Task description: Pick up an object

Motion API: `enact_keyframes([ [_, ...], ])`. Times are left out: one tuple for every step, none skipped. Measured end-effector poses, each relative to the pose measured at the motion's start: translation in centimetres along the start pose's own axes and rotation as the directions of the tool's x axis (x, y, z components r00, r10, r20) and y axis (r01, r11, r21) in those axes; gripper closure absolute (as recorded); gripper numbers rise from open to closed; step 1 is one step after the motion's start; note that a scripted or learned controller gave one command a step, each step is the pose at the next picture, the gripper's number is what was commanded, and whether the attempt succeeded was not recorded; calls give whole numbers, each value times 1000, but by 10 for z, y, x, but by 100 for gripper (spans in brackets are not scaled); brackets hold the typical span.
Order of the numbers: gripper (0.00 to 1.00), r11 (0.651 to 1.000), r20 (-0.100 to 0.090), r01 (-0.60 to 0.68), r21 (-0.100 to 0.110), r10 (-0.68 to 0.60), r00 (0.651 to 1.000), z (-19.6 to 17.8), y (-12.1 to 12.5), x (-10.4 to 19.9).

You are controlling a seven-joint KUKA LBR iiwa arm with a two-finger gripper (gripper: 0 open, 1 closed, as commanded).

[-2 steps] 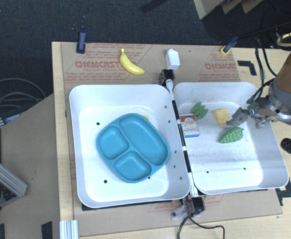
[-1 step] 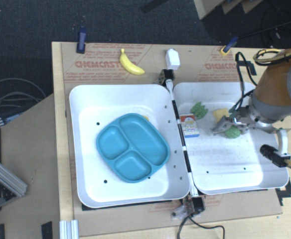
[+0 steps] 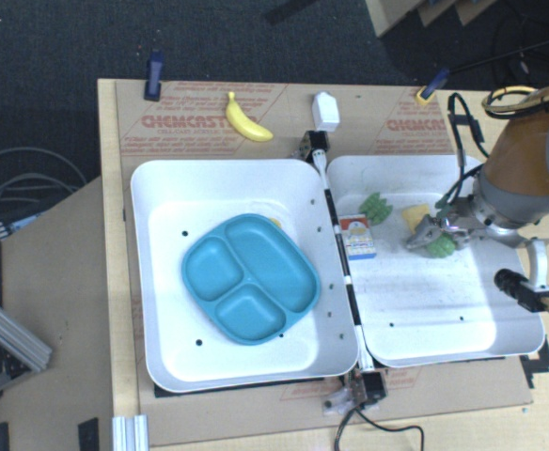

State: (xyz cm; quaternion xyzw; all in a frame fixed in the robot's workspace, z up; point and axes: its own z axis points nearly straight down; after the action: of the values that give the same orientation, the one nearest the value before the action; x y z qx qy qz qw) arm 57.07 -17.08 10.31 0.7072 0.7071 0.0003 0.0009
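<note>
Green toy (image 3: 440, 245) at the tool (image 3: 431, 234)
Small, leafy-green, lumpy; it lies in the right bin (image 3: 425, 327), the tool's fingers clamped around it.

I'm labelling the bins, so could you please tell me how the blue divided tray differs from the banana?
The blue divided tray is blue, broad and flat with three compartments; the banana is yellow, small and curved. The tray lies inside the left bin, while the banana lies outside both bins on the cardboard-covered bench behind it. Both sit far from the end effector, which is over the right bin.
</note>
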Motion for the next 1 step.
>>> enact_keyframes([
  [100,1000,-1,2,-1,-2,1000,18,38,53],
])
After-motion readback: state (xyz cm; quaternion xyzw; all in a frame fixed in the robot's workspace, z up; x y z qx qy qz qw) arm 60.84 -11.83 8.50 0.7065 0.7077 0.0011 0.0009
